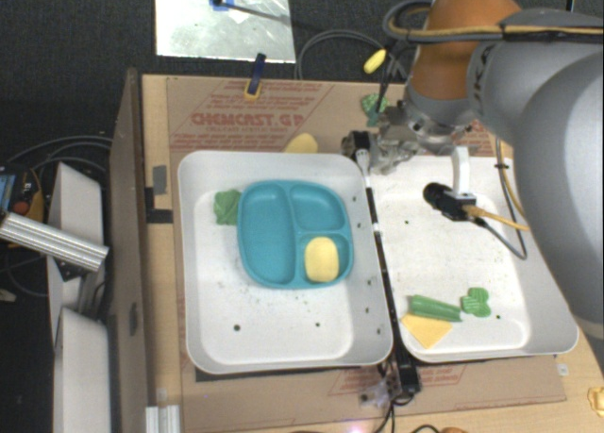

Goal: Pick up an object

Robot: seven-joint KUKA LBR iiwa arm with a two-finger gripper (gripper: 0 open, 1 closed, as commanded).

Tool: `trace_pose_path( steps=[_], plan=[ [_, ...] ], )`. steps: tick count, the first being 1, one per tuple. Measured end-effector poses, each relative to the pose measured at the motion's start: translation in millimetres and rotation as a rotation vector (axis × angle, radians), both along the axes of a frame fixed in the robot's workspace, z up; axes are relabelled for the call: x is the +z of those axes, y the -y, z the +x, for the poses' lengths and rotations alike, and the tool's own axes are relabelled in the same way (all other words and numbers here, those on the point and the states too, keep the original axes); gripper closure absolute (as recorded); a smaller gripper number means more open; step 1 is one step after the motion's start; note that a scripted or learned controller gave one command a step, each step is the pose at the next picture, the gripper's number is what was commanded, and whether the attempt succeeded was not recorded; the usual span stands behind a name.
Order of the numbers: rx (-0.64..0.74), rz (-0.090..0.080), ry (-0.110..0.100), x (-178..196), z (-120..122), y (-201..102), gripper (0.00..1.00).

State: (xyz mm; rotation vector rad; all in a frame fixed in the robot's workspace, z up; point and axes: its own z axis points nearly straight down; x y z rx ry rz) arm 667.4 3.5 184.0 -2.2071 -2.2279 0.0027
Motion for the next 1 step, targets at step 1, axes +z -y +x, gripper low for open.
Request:
trace_pose_path(
  steps=[1],
  plan=[
    [-0.015, -0.007, 0.016, 98.4, 1.1, 96.2, 1.0]
  ],
)
